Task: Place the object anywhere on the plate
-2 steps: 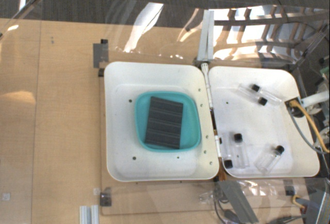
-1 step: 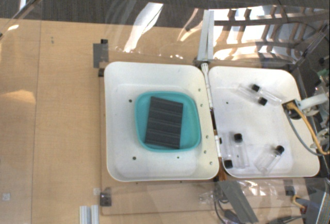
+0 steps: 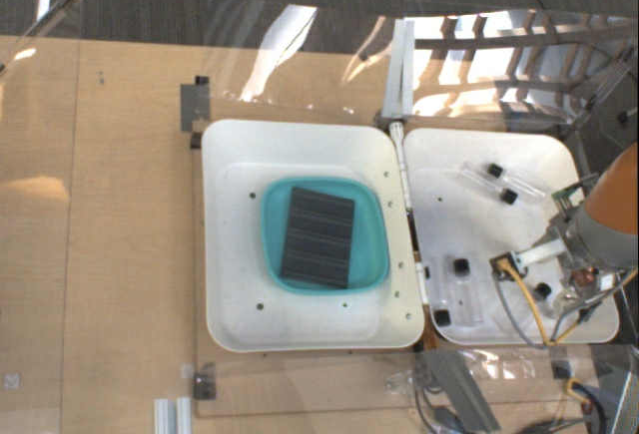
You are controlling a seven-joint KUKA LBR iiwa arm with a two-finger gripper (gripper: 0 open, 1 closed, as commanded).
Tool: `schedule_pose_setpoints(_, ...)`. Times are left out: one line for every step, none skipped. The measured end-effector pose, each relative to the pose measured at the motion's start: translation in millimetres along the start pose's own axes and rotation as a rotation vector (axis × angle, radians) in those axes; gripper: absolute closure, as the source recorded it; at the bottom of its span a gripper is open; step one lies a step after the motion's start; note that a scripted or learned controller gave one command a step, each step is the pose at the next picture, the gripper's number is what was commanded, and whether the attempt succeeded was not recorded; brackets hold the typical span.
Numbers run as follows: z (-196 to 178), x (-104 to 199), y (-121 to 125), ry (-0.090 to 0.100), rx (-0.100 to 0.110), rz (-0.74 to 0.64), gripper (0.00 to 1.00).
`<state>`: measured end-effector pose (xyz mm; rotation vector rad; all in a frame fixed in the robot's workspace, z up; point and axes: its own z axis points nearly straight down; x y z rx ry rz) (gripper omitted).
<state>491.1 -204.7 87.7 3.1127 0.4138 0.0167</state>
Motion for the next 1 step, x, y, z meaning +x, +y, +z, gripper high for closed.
schedule_pose_setpoints(-0.8,23.9,-88.3,0.001,0.002,0.003,0.00)
